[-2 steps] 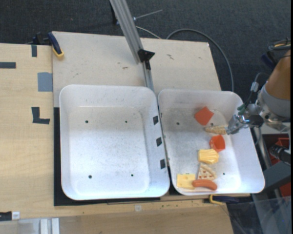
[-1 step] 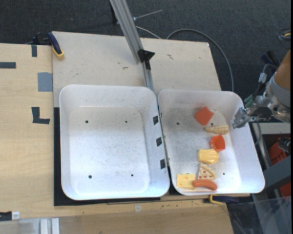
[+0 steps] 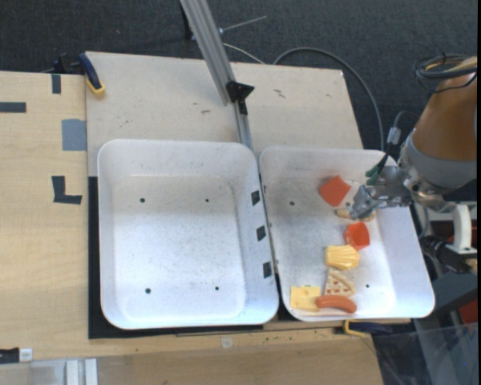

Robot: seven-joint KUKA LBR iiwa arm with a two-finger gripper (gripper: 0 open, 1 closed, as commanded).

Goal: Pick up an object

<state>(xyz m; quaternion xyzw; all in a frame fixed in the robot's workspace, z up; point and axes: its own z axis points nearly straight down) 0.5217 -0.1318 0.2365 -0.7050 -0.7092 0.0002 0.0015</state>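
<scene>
The tool (image 3: 367, 202), finger state unclear, sits low in the right bin (image 3: 401, 291) between an orange block (image 3: 334, 190) and a red piece (image 3: 357, 234); yellow toys (image 3: 341, 257) lie nearer the front.

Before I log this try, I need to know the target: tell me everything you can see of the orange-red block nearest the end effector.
The orange-red block is a small, roughly square piece, matte like plastic or foam, lying flat and slightly turned on the floor of the right bin, in its upper part. It lies apart from the other toys below it. The end effector sits just to its right; whether they touch cannot be told.
</scene>
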